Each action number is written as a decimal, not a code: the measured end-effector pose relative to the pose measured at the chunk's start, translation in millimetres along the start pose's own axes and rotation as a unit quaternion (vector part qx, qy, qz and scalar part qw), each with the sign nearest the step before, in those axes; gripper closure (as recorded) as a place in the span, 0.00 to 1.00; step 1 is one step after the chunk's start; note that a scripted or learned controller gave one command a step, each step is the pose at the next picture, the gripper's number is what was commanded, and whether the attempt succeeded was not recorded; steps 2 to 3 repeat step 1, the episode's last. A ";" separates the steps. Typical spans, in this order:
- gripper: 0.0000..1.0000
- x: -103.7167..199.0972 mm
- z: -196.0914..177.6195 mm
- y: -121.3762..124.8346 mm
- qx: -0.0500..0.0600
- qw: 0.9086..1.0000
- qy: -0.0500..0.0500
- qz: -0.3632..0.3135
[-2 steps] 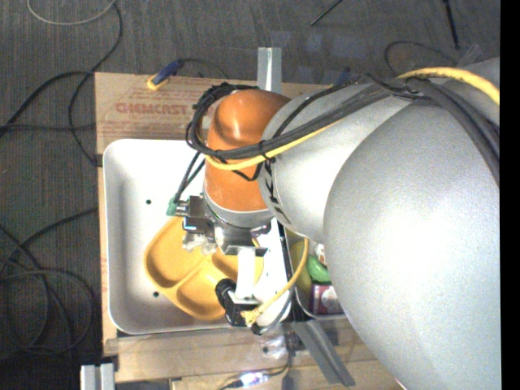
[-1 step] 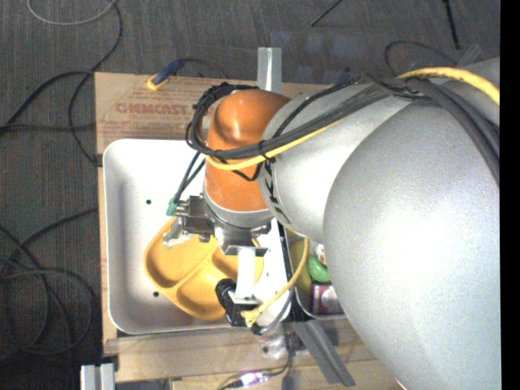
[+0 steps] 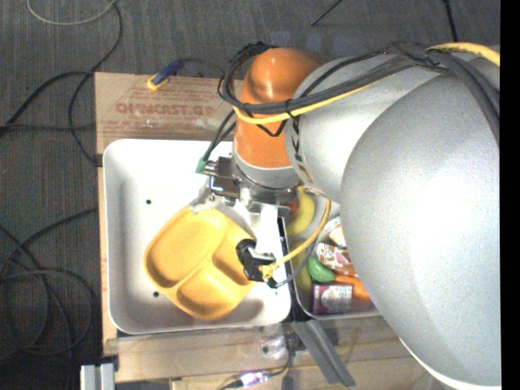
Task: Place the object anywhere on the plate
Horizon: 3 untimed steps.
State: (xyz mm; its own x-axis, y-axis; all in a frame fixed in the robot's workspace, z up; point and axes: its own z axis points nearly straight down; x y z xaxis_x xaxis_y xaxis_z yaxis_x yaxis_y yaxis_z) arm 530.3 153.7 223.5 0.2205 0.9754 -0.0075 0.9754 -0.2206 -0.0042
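Seen from above, the yellow divided plate lies in the left bin, just below the end effector; whether that is open or closed cannot be told. A green item and a red packet sit in the right bin, beside the arm.

One camera, fixed overhead, slanted down. The white bin around the hand is in full view. The second bin, behind the hand, is mostly covered by the arm, which looms near the lens.

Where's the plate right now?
In the camera view, the yellow plate lies in the left bin, toward its lower right corner, with the arm over the plate's right edge.
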 end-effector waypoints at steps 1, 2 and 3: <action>0.00 -17.9 -3.5 -31.7 0.001 0.978 -0.001 0.210; 0.00 -17.9 -3.5 -31.7 0.001 0.978 -0.001 0.210; 0.00 -17.9 -3.5 -31.7 0.001 0.978 -0.001 0.210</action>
